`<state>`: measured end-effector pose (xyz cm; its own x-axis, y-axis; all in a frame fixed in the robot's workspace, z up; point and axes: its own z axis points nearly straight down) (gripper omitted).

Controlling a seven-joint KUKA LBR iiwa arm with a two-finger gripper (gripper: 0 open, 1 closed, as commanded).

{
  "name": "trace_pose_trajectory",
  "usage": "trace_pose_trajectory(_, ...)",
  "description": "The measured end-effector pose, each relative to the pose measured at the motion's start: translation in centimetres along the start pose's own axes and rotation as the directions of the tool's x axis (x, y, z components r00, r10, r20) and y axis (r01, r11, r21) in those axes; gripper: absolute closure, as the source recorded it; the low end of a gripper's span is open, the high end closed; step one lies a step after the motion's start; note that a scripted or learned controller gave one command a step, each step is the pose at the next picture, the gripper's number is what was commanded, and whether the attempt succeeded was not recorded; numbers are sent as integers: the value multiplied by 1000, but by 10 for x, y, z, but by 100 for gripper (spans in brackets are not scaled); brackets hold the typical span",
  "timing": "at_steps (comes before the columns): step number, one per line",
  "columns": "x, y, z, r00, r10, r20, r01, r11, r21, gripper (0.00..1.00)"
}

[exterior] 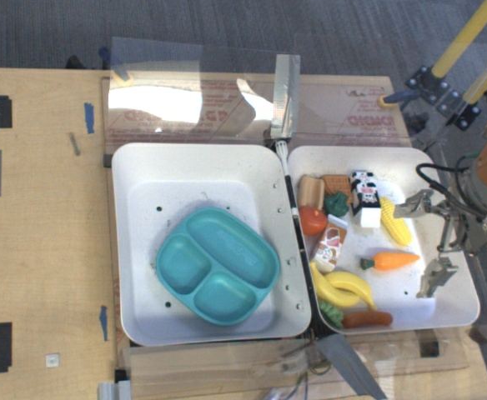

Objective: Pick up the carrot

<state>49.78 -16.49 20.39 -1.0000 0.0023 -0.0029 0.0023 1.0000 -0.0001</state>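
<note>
Teal plastic stands out in the left bin [135, 182], where a divided plate [217, 264] lies alone, its three hollows bare. Across the divider, the right bin [460, 302] is crowded along its left wall: a tomato [313, 221], a small carton [330, 248] with print too small to read, a banana [343, 286] and a sausage [366, 318] at the near edge, partly hidden by the rim. An ear of corn [396, 221] lies just above the carrot [391, 261], which rests on the bin floor, green top pointing left. Right of it the gripper [432, 238] hangs with jaws spread wide, touching nothing; the arm is cut off at the frame's edge.
</note>
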Motion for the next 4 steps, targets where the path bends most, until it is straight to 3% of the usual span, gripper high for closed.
trace_pose_trajectory(1, 12, 11, 106, 996, -93, 13, 93, 996, 3, 0)
trace_pose_trajectory(2, 6, 47, 117, 997, -77, 8, 77, 997, 0, 0)
trace_pose_trajectory(3, 4, 51, 118, 993, -117, 5, 117, 993, 3, 0)
trace_pose_trajectory(4, -2, 47, 118, 921, -390, 4, 390, 921, 2, 0)
